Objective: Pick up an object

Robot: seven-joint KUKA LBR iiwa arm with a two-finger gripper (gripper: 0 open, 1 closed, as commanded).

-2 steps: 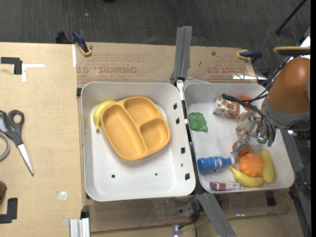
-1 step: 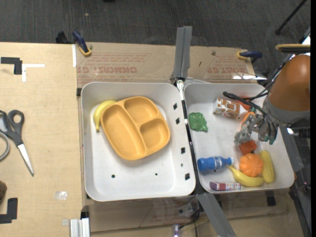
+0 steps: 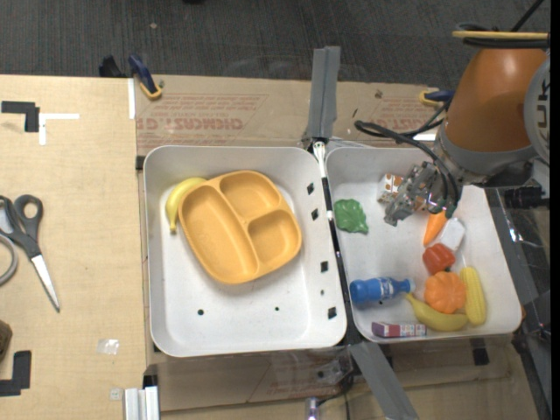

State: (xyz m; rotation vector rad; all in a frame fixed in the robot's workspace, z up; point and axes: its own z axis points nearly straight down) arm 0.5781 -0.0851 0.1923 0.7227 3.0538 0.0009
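The worktop (image 3: pixel 61 322) carries 2 white bins side by side. The left bin (image 3: pixel 236 322) holds a yellow 3-compartment plate (image 3: pixel 241 226) with a banana (image 3: pixel 179 198) tucked against its upper-left rim. The arm (image 3: pixel 494 103) reaches over the right bin (image 3: pixel 385 252), its gripper (image 3: pixel 411 198) low near the upper middle (whether the fingers are apart or closed is impossible to tell). Below it lie a carrot (image 3: pixel 434 227), a red piece (image 3: pixel 438 257), an orange pumpkin-like toy (image 3: pixel 446 293), a second banana (image 3: pixel 436 316), a yellow corn cob (image 3: pixel 474 294), a blue bottle (image 3: pixel 378 290) and a green leafy toy (image 3: pixel 351 216). Scissors (image 3: pixel 31 243) rest on the worktop's left.
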